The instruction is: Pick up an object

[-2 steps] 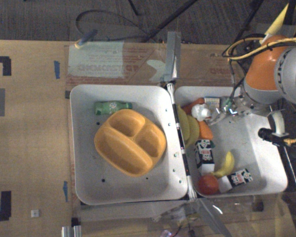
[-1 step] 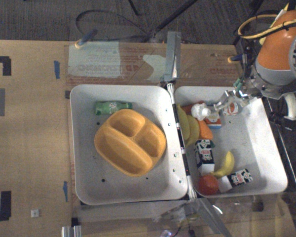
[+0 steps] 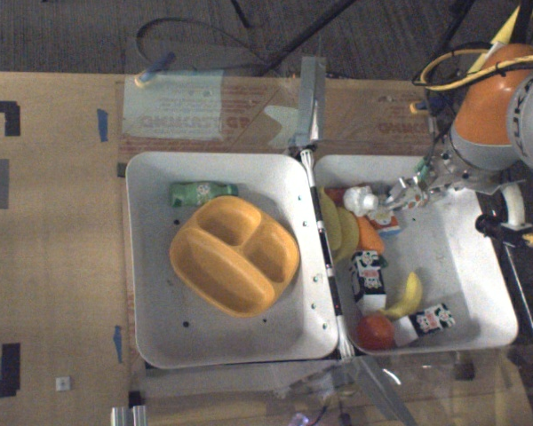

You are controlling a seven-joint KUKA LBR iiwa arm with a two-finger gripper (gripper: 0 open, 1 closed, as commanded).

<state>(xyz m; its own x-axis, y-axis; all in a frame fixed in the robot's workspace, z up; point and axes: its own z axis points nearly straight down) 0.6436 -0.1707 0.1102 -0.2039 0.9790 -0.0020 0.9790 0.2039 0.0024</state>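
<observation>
Over the right bin (image 3: 480, 264), hand (image 3: 407, 193) beside white bottle (image 3: 360, 201)

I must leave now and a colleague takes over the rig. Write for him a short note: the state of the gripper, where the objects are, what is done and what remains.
Gripper: low over the upper part of the right bin, close to a white object. Whether it grips anything cannot be told.
Right bin, along its left side: two bananas, an orange, two small black-and-white cartons, a red fruit.
Left bin: yellow divided plate, green packet above it.
Done: the arm is at the objects.
Left: no lift is visible yet; grasp one object and raise it.
</observation>
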